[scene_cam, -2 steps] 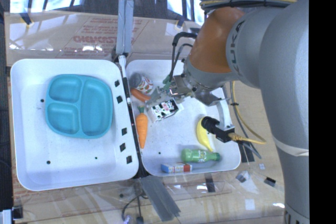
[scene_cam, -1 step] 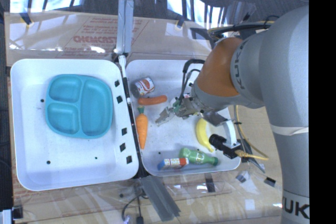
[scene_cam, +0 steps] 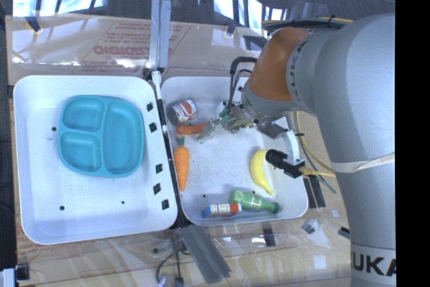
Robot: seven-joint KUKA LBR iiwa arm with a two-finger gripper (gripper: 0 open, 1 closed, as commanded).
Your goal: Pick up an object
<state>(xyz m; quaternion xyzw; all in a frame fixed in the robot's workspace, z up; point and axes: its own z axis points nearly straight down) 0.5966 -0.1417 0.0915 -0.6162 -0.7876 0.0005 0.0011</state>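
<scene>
A grey KUKA arm point(scene_cam: 336, 111) with an orange band reaches in from the right over the right bin point(scene_cam: 222, 208), its gripper point(scene_cam: 225, 121) low near the bin's upper middle; whether the pincer is apart, together or clamped on anything cannot be told from this angle. Just left of the gripper lie a small red-and-white can point(scene_cam: 185, 109) and a short orange-red piece point(scene_cam: 191, 129), close to the bin's left wall. One carrot point(scene_cam: 181, 167) lies along that same wall, lengthwise. One banana point(scene_cam: 260, 171) lies toward the right wall, beside a black fitting point(scene_cam: 283, 162) on the arm. One green bottle point(scene_cam: 254, 201) and one red-and-white marker point(scene_cam: 221, 210) lie along the near edge. The bin's centre floor is bare between these things. The left bin point(scene_cam: 40, 212) holds a single blue divided plate point(scene_cam: 102, 135), with bare floor around it.
</scene>
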